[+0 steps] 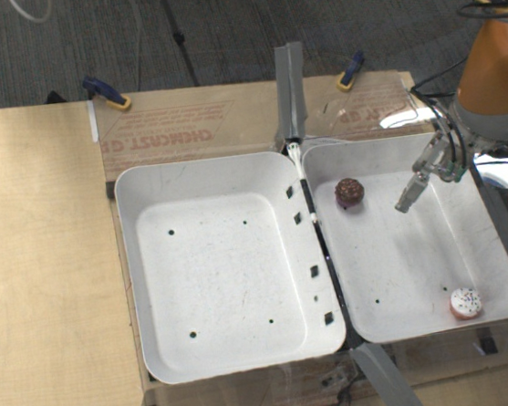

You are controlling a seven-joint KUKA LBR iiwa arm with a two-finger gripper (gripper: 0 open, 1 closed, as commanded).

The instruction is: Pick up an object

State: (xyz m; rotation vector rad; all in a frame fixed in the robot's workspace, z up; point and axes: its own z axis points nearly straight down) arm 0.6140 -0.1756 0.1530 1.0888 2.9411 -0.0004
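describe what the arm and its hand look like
The arm comes in from the right with a rounded orange section and shiny grey metal below it. Thin dark cables run beside the wrist. The hand is small and grey, with slim metal fingers on a compact block showing a touch of teal.

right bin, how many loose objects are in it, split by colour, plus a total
dark maroon ball: 1
white ball with pink speckles: 1
total in the right bin: 2
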